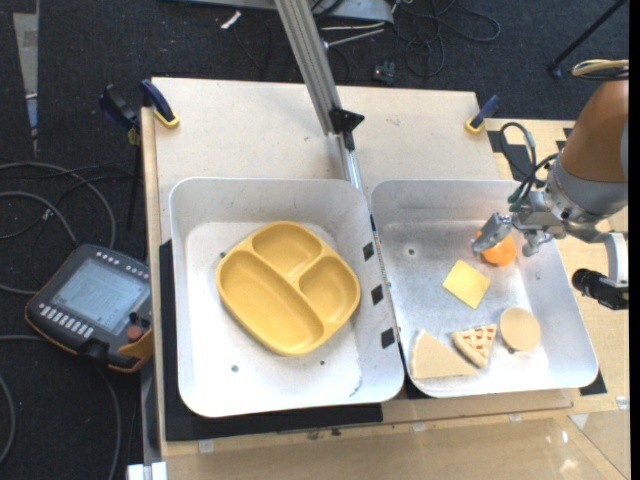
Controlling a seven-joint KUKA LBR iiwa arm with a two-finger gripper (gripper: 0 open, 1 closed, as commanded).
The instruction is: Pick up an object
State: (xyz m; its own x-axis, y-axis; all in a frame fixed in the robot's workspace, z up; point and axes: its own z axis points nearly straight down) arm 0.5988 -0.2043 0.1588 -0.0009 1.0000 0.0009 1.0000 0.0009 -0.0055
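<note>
Desk with two white bins; tool [510, 234] down at orange ball [499, 252], right bin [560, 363] 1 o'clock, fingers straddling it, lift not yet done

Dark carpeted floor [60, 98], loose black cables [40, 208], pale wooden bench [250, 133], metal pole [305, 43]

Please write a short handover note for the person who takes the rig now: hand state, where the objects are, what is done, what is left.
Hand: low in the right bin, at the orange piece; grasp cannot be confirmed.
Right bin also holds the yellow square, the round tan piece, the pizza-like wedge and the tan wedge.
Left bin: the yellow divided plate.
Done: approach to the orange piece.
Left: secure the grasp and lift.
</note>
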